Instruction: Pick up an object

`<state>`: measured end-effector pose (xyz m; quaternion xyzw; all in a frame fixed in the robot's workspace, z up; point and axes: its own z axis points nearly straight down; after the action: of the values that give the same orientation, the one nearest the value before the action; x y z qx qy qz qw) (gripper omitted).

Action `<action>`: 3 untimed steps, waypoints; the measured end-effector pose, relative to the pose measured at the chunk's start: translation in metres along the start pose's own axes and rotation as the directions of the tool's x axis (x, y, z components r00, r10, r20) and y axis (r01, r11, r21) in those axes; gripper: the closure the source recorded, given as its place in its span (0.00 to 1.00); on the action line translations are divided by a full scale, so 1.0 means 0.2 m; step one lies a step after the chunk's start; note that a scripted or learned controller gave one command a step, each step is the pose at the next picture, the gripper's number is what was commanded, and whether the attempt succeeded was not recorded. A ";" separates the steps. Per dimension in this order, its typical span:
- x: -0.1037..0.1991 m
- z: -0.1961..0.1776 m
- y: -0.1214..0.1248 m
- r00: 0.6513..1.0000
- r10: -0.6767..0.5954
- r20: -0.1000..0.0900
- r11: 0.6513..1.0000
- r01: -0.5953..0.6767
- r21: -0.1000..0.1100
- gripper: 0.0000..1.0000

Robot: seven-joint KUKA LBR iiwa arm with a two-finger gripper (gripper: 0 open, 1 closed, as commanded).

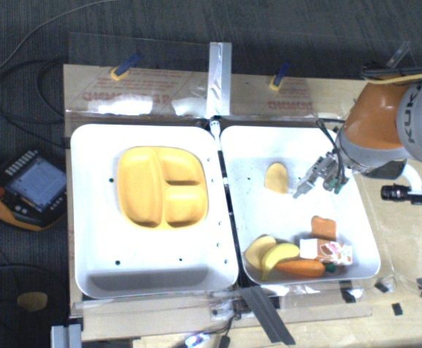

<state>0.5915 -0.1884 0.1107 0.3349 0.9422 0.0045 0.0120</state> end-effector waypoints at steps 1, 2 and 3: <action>0.00 0.00 0.00 1.000 0.000 0.000 1.000 0.000 0.000 0.00; -0.13 0.00 0.26 0.998 -0.059 -0.019 0.998 0.060 0.012 0.00; -0.05 0.01 0.47 0.986 -0.163 -0.019 0.986 0.164 0.013 0.00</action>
<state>0.6587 -0.1227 0.1095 0.2565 0.9665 -0.0004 0.0014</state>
